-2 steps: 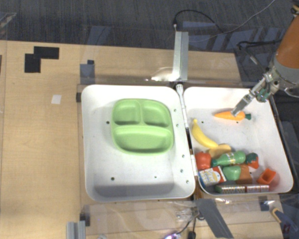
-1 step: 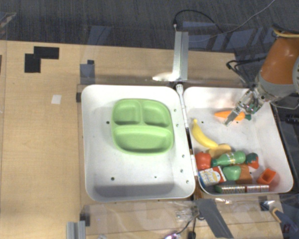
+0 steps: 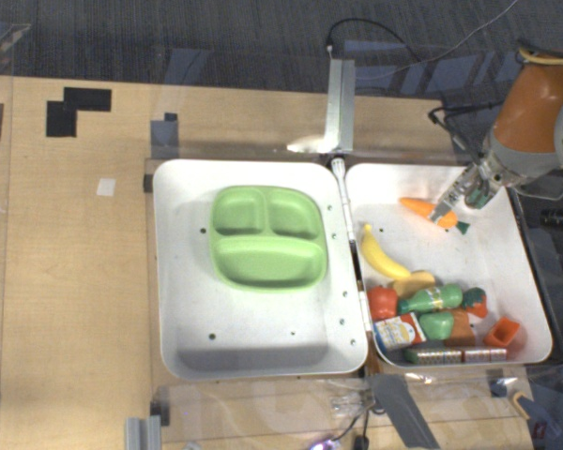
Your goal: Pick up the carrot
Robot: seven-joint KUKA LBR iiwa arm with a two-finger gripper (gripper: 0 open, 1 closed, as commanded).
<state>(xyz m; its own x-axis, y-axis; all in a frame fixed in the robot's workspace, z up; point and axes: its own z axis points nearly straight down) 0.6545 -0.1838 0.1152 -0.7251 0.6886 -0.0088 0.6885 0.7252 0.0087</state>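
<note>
Left bin (image 3: 178, 279): green divided plate (image 3: 267, 235) near its centre. Right bin (image 3: 535, 298): banana (image 3: 383, 256) along the left wall; toy groceries (image 3: 438, 319) crowd the near edge.

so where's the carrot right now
The carrot lies in the right bin, toward its far end, under the gripper, above the banana.

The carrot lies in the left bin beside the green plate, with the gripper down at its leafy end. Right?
Not quite: the camera view shows the carrot in the right bin, far from the green plate, which sits in the left bin. The gripper is indeed down at its leafy end.
</note>
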